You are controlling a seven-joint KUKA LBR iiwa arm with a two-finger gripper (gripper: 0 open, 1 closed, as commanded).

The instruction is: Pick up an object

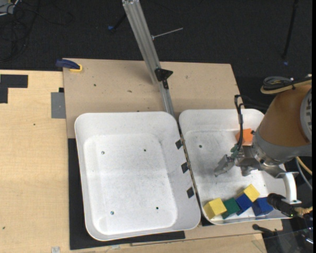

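Several small blocks lie in the right bin (pixel 210 123): a yellow block (pixel 216 207), a green block (pixel 231 206), another yellow block (pixel 251 193) and two blue blocks (pixel 244 202) (pixel 262 207) form a row along the bin's near edge, and an orange block (pixel 246 136) sits alone beside the arm's wrist. The gripper (pixel 225 164) hangs low over the bare middle of this bin, its fingers a little apart with nothing between them. I judge that the row is the nearest target, and it lies toward the near edge of the bin from the fingertips, close but not touching.
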